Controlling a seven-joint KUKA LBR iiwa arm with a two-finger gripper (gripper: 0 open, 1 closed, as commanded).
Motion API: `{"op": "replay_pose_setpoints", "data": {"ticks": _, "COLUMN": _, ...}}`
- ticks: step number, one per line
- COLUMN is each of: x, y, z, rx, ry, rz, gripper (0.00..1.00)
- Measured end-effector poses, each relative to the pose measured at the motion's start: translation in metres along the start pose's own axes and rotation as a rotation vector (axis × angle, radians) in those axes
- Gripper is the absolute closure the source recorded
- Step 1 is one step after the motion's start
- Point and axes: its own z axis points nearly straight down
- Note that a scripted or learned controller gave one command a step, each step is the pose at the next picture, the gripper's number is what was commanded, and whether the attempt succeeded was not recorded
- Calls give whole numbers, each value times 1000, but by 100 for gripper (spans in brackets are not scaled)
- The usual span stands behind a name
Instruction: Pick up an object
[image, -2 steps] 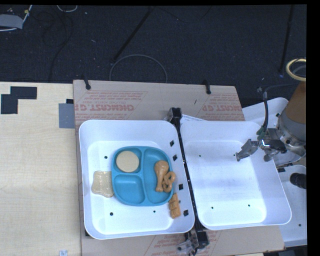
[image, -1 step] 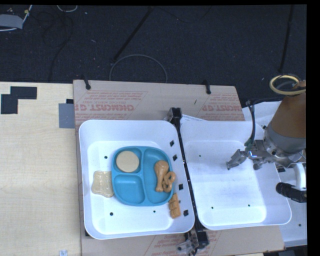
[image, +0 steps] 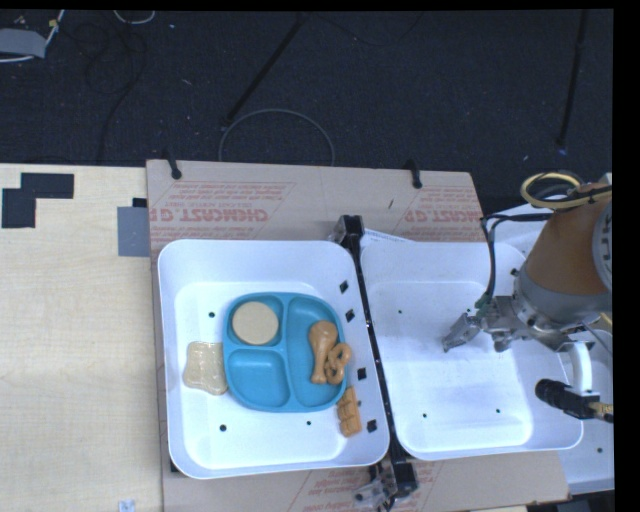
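White right bin (image: 440, 420) lies under my gripper (image: 478, 334), grip unreadable; blue tray (image: 270, 385) sits well left.

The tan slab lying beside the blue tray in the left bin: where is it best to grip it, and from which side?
Probably from above, across the short width of the tan slab. It lies flat, with the blue tray close on one side.

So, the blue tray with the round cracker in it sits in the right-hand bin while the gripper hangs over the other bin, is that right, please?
Not quite: the blue tray with the round cracker sits in the left-hand bin, not the right-hand one. The camera view shows this. The gripper does hang over the other bin, the right-hand bin.
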Motion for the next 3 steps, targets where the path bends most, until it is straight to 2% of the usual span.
{"op": "replay_pose_setpoints", "data": {"ticks": 1, "x": -1, "y": 1, "z": -13, "rx": -2, "ry": -1, "rz": 3, "gripper": 100}}
{"op": "replay_pose_setpoints", "data": {"ticks": 2, "x": 0, "y": 1, "z": -55, "rx": -8, "ry": -2, "rz": -3, "gripper": 100}}
{"op": "replay_pose_setpoints", "data": {"ticks": 3, "x": 0, "y": 5, "z": -118, "rx": -11, "ry": -3, "rz": -2, "gripper": 100}}
